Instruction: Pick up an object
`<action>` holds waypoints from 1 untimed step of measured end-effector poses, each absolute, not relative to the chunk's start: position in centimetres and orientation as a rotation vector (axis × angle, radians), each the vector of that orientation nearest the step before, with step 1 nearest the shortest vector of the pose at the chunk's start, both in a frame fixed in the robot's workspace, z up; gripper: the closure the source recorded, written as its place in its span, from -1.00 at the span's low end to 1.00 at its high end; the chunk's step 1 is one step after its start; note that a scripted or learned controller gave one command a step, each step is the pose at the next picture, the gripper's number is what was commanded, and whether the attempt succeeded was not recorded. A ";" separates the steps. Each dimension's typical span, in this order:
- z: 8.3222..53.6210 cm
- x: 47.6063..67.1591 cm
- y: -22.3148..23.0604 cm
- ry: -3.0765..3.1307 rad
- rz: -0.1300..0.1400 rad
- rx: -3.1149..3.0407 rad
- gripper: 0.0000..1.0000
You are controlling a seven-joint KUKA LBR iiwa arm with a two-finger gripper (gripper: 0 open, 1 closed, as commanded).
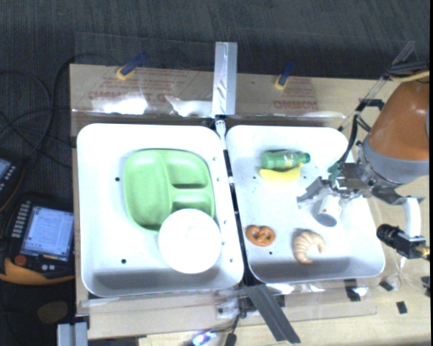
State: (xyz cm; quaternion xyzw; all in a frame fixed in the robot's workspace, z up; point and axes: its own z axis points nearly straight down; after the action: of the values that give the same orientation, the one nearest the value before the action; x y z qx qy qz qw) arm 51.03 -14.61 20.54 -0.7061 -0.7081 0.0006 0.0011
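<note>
The gripper (323,202) hangs low over the right bin (361,265), so this looks like the approach before a grasp; whether it stands wide or narrow I cannot tell. The croissant (307,244) lies just below it, the pretzel (260,234) down to its left, the green bottle (284,158) and banana (280,174) above-left. Next it must settle over one piece.
</note>
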 end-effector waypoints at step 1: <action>8.9 51.4 -16.1 -2.236 -0.010 -2.219 -1.00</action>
State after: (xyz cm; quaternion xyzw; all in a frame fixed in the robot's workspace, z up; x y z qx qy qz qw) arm 51.45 -16.14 8.95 -0.7043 -0.7099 -0.0033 -0.0042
